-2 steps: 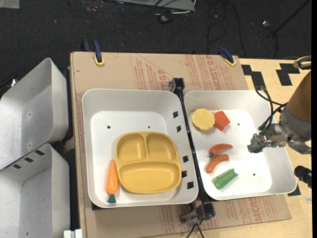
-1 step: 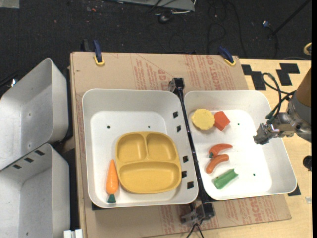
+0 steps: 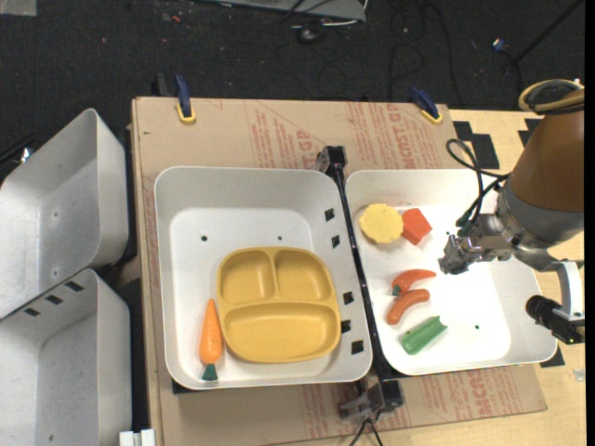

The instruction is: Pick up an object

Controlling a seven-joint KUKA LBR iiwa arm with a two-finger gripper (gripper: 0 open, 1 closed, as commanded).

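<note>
Hovered over glossy white right bin (image 3: 521, 342): gripper (image 3: 453, 255) (finger state unclear), beside smooth, curved plastic sausage (image 3: 408, 305).

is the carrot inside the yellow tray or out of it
Out of it. The carrot lies on the left bin's white floor, alongside the yellow tray's left edge, green tip toward the bin's near wall.

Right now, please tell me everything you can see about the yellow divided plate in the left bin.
The yellow divided plate looks like matte plastic, a rounded rectangle with three compartments: two smaller ones at the far side and one wide one nearer the camera. It lies flat, right way up, on the floor of the left bin. A toy carrot lies along its left edge, about touching it.
</note>
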